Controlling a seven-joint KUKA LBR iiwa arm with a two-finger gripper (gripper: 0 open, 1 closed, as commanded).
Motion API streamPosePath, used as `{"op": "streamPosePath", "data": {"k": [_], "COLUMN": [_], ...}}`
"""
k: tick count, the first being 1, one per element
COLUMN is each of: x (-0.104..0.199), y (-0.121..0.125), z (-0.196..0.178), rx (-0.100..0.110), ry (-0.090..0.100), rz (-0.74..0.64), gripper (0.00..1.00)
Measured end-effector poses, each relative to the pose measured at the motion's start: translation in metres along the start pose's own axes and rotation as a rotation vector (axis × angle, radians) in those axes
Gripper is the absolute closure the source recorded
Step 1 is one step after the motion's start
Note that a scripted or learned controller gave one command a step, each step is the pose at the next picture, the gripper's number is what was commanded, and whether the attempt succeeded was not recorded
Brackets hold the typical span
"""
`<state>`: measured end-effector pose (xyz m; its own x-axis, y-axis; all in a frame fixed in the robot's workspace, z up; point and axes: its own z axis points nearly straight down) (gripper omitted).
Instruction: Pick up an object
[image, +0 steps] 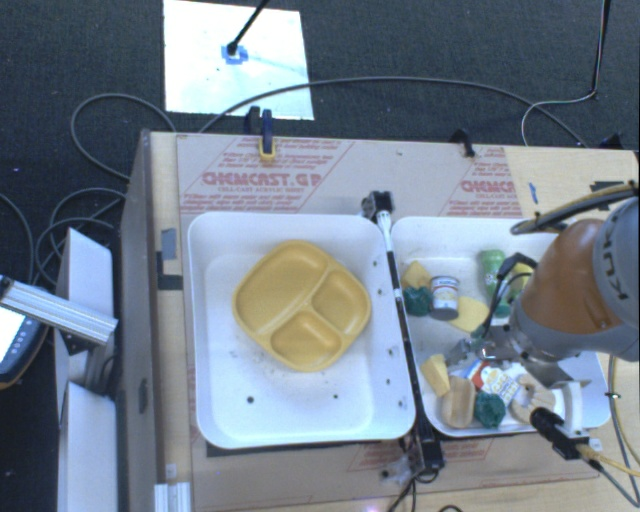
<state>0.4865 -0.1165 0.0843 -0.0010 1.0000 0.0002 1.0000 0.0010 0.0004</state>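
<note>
Orange-banded, the arm's wrist (560, 285) hangs over the right bin (600, 395) – the reaching step, I judge, nothing lifted yet. Its end effector (490, 352) sits low among the clutter beside a yellow piece (435, 373) and a green lump (489, 409); whether it is spread or pinching, I cannot tell. Next comes a clean closure on one object.

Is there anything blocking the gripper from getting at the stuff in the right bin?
Nothing visible blocks it. The gripper is already down among the small objects in the right bin, with a small can, a green bottle and yellow pieces crowded close beside it.
</note>
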Motion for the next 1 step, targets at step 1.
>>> {"op": "streamPosePath", "data": {"k": [1], "x": [0.0199], "y": [0.0868], "z": [-0.0005], "rx": [-0.003], "ry": [0.0], "rz": [-0.002], "gripper": [0.0]}}
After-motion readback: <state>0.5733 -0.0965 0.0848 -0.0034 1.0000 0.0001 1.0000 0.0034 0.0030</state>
